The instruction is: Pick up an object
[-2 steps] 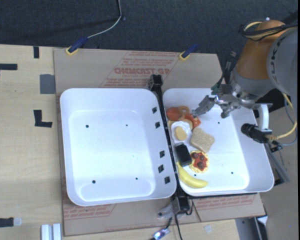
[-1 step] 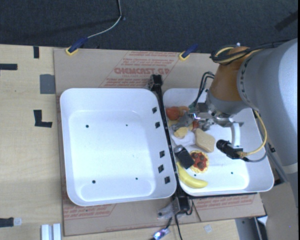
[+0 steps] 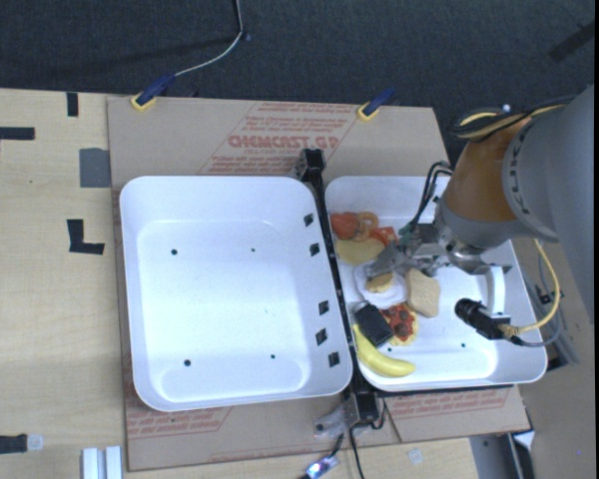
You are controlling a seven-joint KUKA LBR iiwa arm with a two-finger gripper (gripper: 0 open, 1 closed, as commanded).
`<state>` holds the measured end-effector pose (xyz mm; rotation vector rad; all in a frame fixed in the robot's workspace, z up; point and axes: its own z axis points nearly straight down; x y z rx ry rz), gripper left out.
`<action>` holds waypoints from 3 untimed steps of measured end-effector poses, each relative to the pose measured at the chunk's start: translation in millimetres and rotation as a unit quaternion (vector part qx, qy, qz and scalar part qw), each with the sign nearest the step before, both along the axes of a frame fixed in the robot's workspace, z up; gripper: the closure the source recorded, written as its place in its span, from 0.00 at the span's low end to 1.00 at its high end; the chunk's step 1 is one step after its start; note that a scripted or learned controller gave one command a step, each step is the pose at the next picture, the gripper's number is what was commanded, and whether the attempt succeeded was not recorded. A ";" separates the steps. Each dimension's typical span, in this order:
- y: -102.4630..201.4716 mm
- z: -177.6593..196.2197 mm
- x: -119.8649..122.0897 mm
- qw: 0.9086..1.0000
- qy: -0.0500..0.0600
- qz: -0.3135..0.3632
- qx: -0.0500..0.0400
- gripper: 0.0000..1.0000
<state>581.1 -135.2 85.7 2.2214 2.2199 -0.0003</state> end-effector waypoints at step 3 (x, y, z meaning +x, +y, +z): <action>-0.7 0.5 59.1 1.000 0.005 0.002 0.000 1.00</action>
